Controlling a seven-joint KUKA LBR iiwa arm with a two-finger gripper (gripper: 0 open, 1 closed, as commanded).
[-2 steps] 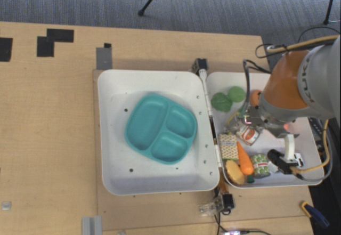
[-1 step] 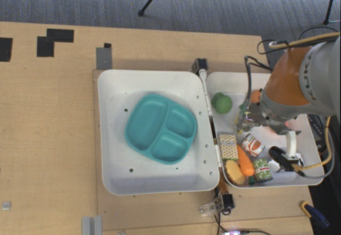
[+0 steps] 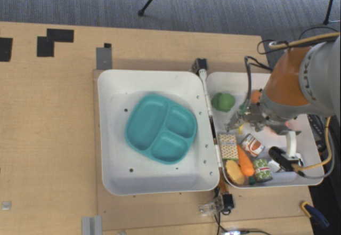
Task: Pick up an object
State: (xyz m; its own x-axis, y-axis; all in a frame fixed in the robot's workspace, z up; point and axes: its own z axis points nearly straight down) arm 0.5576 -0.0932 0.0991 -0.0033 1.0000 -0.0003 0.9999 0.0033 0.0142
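My gripper (image 3: 241,121) hangs low over the middle of the right bin (image 3: 233,81), reaching in from the right. Just below it lie a checkered packet (image 3: 228,146) and a small white and red can (image 3: 252,146). An orange carrot (image 3: 245,163) lies near the bin's front, with a yellow piece (image 3: 234,171) on its left and a green packet (image 3: 261,170) on its right. A green rounded thing (image 3: 224,102) sits at the bin's back left, apart from the gripper. Nothing shows between the gripper and these objects.
The left bin (image 3: 114,87) holds a teal divided plate (image 3: 161,127). My grey and orange arm (image 3: 290,82) covers the right bin's back right part. A small orange thing (image 3: 256,96) peeks out beside the arm. Wooden bench surrounds both bins.
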